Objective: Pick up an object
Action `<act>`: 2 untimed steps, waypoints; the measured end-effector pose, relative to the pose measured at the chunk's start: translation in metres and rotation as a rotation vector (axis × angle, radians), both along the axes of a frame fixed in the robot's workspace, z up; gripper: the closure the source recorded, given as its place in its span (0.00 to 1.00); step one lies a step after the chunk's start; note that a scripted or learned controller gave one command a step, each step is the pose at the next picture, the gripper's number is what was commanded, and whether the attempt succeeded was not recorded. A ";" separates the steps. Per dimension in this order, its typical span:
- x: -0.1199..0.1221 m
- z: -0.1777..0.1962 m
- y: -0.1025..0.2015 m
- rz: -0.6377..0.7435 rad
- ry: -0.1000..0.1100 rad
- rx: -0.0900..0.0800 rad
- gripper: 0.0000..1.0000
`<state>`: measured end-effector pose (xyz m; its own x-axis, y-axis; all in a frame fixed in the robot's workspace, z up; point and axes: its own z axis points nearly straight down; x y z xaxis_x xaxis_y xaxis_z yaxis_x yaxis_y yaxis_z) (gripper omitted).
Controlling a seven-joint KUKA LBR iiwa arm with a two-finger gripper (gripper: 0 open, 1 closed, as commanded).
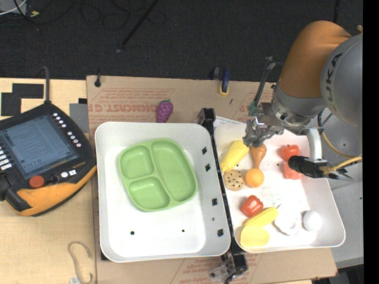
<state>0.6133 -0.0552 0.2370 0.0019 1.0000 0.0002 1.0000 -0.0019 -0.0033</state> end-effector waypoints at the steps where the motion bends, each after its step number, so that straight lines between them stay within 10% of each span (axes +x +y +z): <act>1: 0.009 -0.003 0.002 -0.001 -0.002 -0.001 1.00; 2: 0.007 -0.004 -0.002 0.001 -0.001 -0.001 1.00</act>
